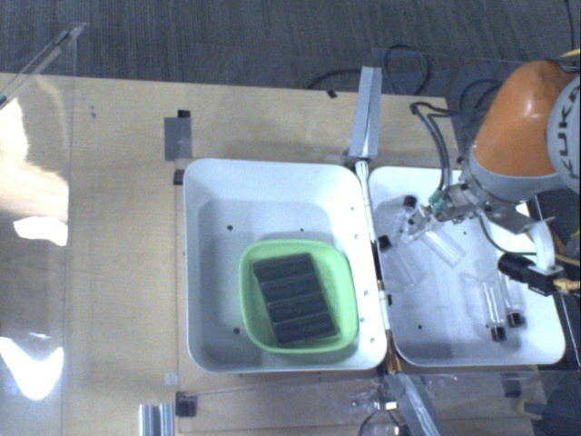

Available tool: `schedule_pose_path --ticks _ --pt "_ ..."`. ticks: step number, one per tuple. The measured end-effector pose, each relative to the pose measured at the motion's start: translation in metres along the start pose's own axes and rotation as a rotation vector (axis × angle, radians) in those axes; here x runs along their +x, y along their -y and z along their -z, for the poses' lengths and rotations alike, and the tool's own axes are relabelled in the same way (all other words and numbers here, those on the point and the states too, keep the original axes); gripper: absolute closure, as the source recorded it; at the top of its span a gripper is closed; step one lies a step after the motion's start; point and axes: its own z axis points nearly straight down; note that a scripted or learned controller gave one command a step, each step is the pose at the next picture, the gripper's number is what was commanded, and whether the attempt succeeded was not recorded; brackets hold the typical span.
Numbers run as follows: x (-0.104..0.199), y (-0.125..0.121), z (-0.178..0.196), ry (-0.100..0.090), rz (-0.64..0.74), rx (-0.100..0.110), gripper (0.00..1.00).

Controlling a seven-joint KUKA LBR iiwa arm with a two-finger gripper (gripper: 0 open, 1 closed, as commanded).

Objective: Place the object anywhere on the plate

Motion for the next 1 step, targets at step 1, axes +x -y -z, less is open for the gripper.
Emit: schedule_pose_path --ticks 1 --pt "0.0811 0.0211 -0.0103 -0.001 0.153 0.001 1.0"
